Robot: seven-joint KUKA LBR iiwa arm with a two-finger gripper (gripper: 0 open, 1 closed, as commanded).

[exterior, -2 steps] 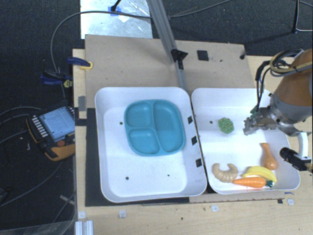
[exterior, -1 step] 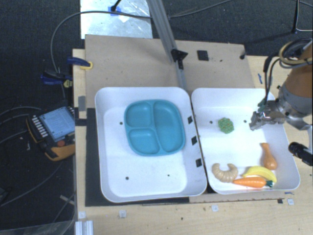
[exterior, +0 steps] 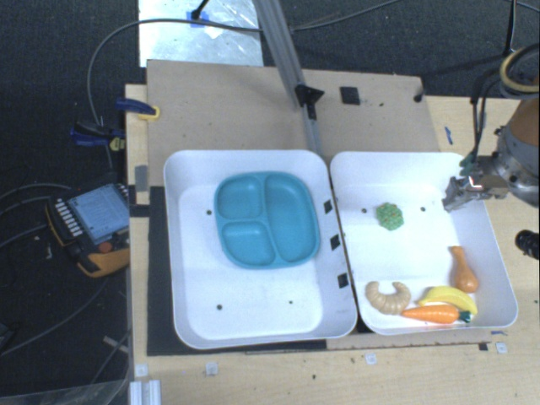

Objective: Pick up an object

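We start with the desk (exterior: 253,99), which carries two shallow white bins side by side. The left bin (exterior: 194,310) holds a blue divided plate (exterior: 267,218) lying flat near its upper middle. The right bin (exterior: 405,184) holds the candidates for picking: a small green broccoli floret (exterior: 389,216) alone near the middle, and, crowded into the near corner, an orange drumstick-shaped piece (exterior: 462,269), a pale croissant (exterior: 387,297), a yellow banana (exterior: 451,298) and an orange carrot (exterior: 432,314), the last three touching or nearly so.

The gripper (exterior: 466,188) sits at the far right rim of the right bin, well apart from every object, with nothing between its fingers that we can see; whether they stand apart or together we cannot tell.

We judge the risks as follows. Descending where it is, it would likely strike the bin wall or close on nothing. In the corner cluster, neighbours could be nudged or two caught together. The broccoli looks small and may slip out.
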